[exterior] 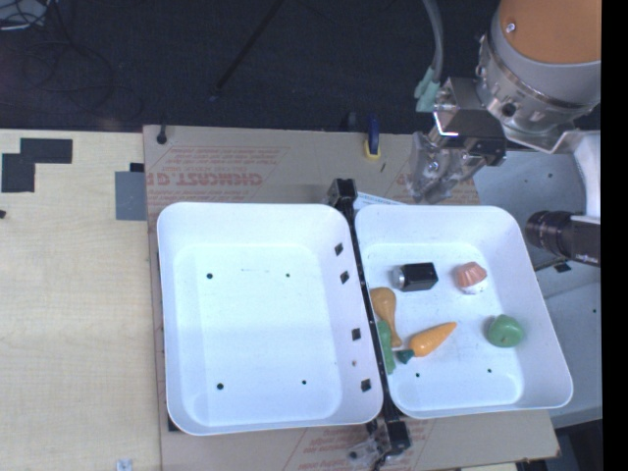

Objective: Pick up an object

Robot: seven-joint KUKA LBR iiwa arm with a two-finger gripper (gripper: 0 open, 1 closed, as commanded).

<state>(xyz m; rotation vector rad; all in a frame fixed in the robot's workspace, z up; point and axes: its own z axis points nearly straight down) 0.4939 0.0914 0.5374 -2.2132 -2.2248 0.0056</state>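
Gripper: raised above the far rim of the right bin; finger spread cannot be told through glare, nothing seen held. Candidates in right bin: black block, carrot, green ball, pink piece; the block, standing apart, probably suits a straight descent. Left bin on cardboard-covered bench, dark floor with cables beyond.

A single fixed camera looks down at a slant on the table from above. It stands far enough back to take in both white bins whole, side by side. The arm enters from the right.
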